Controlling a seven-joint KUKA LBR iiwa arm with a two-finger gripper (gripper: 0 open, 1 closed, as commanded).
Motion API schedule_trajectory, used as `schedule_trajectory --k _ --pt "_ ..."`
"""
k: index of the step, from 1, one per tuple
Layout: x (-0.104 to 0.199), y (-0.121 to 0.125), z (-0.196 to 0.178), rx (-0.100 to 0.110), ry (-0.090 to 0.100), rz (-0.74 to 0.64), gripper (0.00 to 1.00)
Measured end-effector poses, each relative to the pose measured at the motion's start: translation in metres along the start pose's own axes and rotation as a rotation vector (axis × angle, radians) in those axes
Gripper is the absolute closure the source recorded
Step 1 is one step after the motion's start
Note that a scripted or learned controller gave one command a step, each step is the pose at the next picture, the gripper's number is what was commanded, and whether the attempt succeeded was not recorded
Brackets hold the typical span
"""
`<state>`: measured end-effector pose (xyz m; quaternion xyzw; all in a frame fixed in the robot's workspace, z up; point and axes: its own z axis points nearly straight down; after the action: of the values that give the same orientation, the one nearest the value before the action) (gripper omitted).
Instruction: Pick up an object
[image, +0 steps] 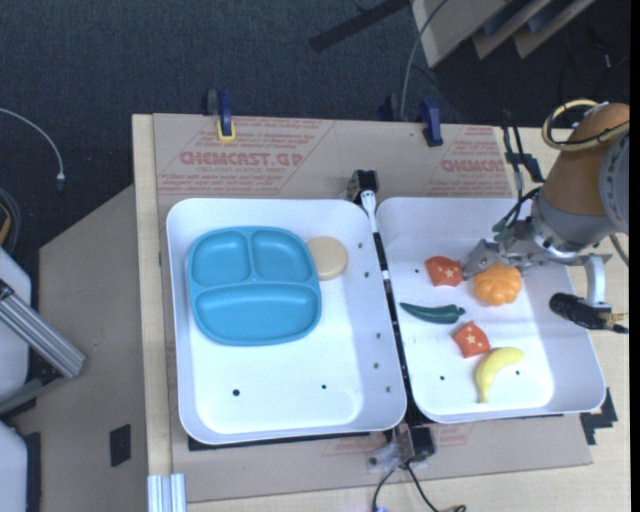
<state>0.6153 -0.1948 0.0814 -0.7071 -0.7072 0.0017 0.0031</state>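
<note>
One banana (497, 369), two tomatoes (443, 270)

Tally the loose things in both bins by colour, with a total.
Blue: 1, the plate
Cream: 1, the disc
Red: 2, the strawberries
Orange: 1, the pepper
Green: 1, the chilli
Yellow: 1, the banana
Total: 7

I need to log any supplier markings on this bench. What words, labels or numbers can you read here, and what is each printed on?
"CHEMCAST GP", red print on the brown protective sheet behind the left bin; the last letters are blurred, so that reading is unsure.
The same red logo repeats on the sheet behind the right bin, partly cut off by the arm: "CHEMCAST".
A smaller red line beneath each logo is too small to read.
</note>
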Motion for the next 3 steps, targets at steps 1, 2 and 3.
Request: schedule_trajectory --k 1,2,3 --pt "-0.001 0.002 -0.015 -0.008 -0.003 0.000 1.00" --pt "0.004 0.012 -0.065 -0.015 -0.005 -0.002 1.00" --pt "-0.001 0.014 -0.130 -0.017 -0.006 -0.001 1.00"
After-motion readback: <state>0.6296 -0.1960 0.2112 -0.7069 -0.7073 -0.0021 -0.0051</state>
